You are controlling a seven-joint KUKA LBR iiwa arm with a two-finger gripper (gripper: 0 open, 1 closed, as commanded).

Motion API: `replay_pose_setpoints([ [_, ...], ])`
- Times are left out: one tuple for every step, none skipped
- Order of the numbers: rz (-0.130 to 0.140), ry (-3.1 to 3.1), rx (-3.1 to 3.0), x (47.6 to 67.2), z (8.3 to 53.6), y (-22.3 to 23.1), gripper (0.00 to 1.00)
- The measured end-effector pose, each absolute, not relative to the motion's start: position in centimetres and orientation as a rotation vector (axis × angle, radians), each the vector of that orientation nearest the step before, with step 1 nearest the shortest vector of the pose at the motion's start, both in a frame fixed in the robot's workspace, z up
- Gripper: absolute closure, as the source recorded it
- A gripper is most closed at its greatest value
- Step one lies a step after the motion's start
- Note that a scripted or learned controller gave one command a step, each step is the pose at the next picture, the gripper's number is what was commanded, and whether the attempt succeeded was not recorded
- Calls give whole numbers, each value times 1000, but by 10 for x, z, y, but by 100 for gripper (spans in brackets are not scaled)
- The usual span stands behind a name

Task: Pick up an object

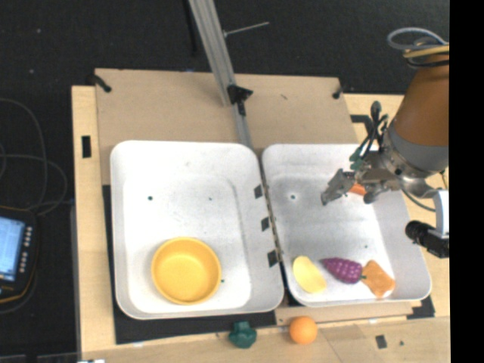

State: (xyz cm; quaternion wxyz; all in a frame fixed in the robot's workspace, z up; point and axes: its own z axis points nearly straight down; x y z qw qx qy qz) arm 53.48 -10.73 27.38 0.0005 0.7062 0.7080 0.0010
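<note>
**Gripper poised over the right bin, its contents untouched**

Over the right bin (pixel 344 165), in the one camera view, the gripper (pixel 338 190) was seen hanging above bare white floor, reached in from the right on the grey arm (pixel 423 119) with its orange band. Whether the claw was spread or closed could not be told from the slanted view, and nothing was seen held in it.

Three candidate objects were lined up along the near wall of that bin: a pale yellow piece (pixel 308 274), a purple grape-like bunch (pixel 342 269) just right of it, and an orange piece (pixel 379 277) touching or nearly touching the bunch. All were judged well apart from the gripper, so a pick had not yet begun; crowding against the wall was judged likely to hamper a clean approach.

A yellow bowl (pixel 186 269) was set in the near part of the left bin (pixel 181 172).

Both bins were rested on a tan board over a dark floor. An orange ball (pixel 302 329) and a green object (pixel 243 335) were lying on the board near its front edge, outside the bins. A metal rail (pixel 214 44) was slanted in from the far side, and a lit screen (pixel 11 248) was placed at far left.
</note>
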Motion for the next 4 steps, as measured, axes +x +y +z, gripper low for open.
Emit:
replay_pose_setpoints([
  [3, 2222, 2219, 535, 274, -107, 0],
  [-4, 2223, 2222, 528, 217, -102, 0],
  [-6, 2223, 2224, 535, 160, -108, 0],
  [-5, 2222, 2223, 534, 107, -109, 0],
])
